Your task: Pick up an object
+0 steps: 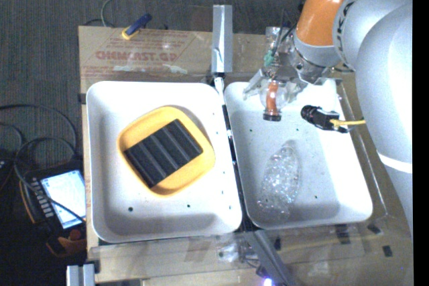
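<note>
While the arm (pixel 379 70) is reaching in from the right, its orange band (pixel 320 5) is hanging over the back edge of the right bin (pixel 348 209). The claw (pixel 272 94) is hovering over that bin's rear left part, near the wall it shares with the left bin (pixel 107 214). A small orange-brown piece (pixel 271 105) with a dark lower end is showing upright just under the claw; I cannot tell whether the claw is spread, pressed together or pinching this piece.

A crumpled clear plastic item (pixel 281 176) is lying on the floor of the right bin, toward the front and well apart from the claw. In the left bin a yellow oval dish (pixel 142 129) is sitting near the middle, and a black ribbed block (pixel 164 152) is resting in it at a slant.

Behind the bins, a cardboard sheet (pixel 144 55) with red print is covering the counter, and a blue-and-yellow tool (pixel 136 25) is lying at its rear edge.
</note>
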Robot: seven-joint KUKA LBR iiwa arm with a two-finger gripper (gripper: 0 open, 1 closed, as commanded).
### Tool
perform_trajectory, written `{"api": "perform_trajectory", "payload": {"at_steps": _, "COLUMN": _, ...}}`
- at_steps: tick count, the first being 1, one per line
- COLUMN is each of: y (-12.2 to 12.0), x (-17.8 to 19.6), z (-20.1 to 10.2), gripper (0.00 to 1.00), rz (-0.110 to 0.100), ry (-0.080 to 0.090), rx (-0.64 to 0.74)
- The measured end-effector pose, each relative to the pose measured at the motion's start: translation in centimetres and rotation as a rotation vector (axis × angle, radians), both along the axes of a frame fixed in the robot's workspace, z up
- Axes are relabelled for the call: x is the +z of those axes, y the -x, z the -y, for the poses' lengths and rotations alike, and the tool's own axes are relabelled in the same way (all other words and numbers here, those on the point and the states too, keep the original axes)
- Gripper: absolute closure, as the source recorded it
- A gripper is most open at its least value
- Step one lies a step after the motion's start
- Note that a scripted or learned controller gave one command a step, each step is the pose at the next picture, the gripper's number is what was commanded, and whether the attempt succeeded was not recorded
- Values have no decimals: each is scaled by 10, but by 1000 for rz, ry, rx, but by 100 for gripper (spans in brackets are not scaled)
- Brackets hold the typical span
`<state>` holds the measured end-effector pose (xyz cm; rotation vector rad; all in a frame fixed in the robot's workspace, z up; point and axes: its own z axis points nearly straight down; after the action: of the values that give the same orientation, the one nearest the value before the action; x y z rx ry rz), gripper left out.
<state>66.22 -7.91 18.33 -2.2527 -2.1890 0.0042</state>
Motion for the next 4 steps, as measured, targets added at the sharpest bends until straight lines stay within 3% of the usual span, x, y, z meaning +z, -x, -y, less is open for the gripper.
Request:
{"api": "perform_trajectory", "payload": {"at_steps": 1, "y": 0, "x": -78, "z": 29, "gripper": 0, "rz": 2, "ry": -1, "rx": 92}}
{"api": "perform_trajectory", "payload": {"at_steps": 2, "y": -7, "x": -79, "z": 34, "gripper": 0, "rz": -10, "ry": -6, "rx": 128}}
{"api": "perform_trajectory", "payload": {"at_steps": 3, "y": 1, "x": -79, "z": 32, "gripper": 0, "rz": 27, "ry": 14, "rx": 226}}
{"api": "perform_trajectory", "payload": {"at_steps": 4, "y": 0, "x": -79, "z": 30, "gripper": 0, "rz": 21, "ry": 18, "rx": 311}}
